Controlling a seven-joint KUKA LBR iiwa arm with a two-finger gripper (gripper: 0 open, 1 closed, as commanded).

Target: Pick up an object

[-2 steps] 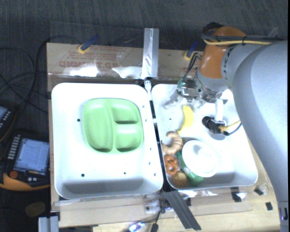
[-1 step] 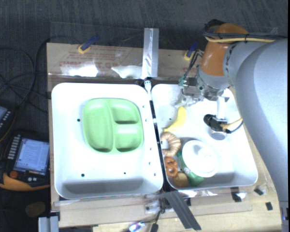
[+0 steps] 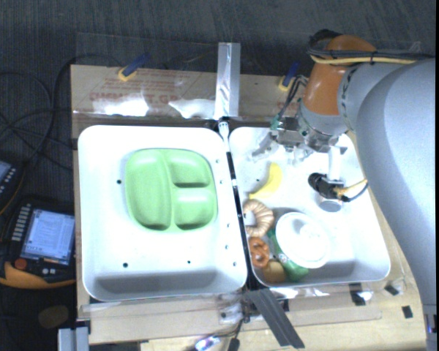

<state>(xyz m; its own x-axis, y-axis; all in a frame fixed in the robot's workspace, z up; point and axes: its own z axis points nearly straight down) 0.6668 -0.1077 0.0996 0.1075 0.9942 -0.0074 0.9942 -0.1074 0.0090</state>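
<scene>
The bench [image 3: 132,90] is a brownish board with printed lettering across its far edge. Two shallow white bins sit directly on it, side by side and touching along the middle: the left bin [image 3: 95,196] toward the left edge and the right bin [image 3: 366,247] toward the right edge. A strip of silvery tape [image 3: 227,79] runs from the far edge down to where the bins meet. Crumpled clear plastic [image 3: 143,107] lies along the far edge, beside a blue clip [image 3: 132,66] at the far left corner.
</scene>
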